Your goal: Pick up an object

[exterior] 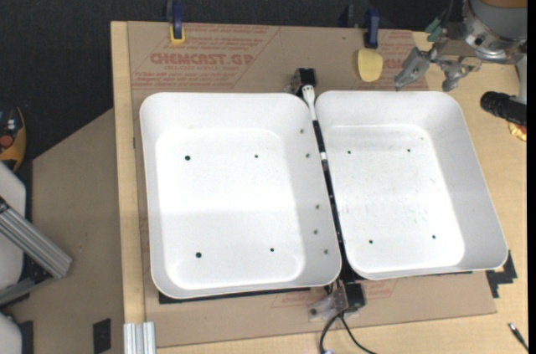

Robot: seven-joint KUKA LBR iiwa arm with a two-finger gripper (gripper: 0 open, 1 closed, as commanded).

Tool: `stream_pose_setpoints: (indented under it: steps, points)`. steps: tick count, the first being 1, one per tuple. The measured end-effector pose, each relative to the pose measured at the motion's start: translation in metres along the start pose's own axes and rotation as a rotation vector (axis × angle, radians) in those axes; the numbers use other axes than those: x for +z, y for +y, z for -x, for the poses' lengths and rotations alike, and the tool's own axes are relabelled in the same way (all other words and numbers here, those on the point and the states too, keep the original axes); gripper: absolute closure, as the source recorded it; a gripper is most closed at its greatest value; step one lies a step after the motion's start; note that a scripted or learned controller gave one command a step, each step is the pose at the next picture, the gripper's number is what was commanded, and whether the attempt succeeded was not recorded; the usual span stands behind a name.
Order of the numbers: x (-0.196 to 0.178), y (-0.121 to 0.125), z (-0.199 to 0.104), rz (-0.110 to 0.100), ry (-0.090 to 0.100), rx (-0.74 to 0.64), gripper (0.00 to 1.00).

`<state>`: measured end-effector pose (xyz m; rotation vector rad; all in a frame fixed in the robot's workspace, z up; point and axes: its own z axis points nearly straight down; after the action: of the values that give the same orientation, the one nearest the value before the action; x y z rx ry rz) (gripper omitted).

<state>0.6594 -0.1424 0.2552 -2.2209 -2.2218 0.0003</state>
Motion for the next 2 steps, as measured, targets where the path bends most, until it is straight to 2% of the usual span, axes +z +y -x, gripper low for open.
stream_pose_setpoints:
  steps: [1, 2]
  points:
    - [-0.1226, -0.0348, -0.0361, 0.014, -0.001, -0.004, 0.00]
    - [-0.1252, -0.0340, -0.0343, 0.006, -0.002, -0.001, 1.00]
